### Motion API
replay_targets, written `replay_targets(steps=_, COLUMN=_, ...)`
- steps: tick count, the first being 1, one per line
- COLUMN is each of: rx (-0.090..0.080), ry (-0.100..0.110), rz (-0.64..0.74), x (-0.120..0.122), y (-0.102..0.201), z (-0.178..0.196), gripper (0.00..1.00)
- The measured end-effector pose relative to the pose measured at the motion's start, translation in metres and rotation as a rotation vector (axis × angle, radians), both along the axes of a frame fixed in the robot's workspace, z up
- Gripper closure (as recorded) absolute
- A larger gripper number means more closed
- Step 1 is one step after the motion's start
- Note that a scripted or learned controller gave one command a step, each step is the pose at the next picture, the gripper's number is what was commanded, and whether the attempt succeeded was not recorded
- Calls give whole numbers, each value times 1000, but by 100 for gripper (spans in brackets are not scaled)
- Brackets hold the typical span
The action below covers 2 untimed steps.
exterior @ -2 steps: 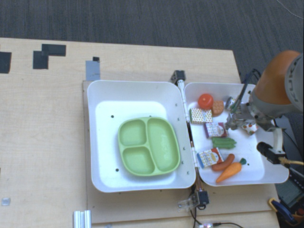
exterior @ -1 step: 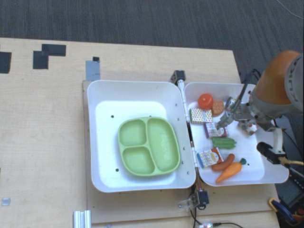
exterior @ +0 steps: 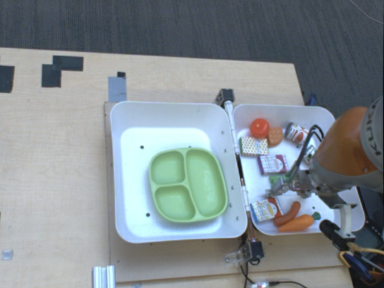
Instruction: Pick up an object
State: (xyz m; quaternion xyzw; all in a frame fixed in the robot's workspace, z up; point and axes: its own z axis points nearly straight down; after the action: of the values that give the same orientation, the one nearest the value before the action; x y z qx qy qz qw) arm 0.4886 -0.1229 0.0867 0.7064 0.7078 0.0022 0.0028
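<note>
My gripper [exterior: 281, 189] hung low in right bin [exterior: 324, 114], just above sausage [exterior: 287, 213]; finger state, could not tell. Sausage lay beside carrot [exterior: 298, 223], touching small carton [exterior: 264, 209]. Judged it light, smooth, round, likely slippery; best pinched across middle.

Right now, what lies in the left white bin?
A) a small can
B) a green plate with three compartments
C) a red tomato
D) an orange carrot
B: the green plate lies alone in the left bin; the small toy foods lie in the right bin.
</note>
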Motion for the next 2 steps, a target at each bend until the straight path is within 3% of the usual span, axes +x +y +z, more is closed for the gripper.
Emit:
replay_targets(steps=1, rx=-1, ry=-6, rz=1, x=2, y=0, z=11, gripper=100)
replay_targets(steps=2, rx=-1, ry=-6, rz=1, x=2, y=0, z=11, gripper=0)
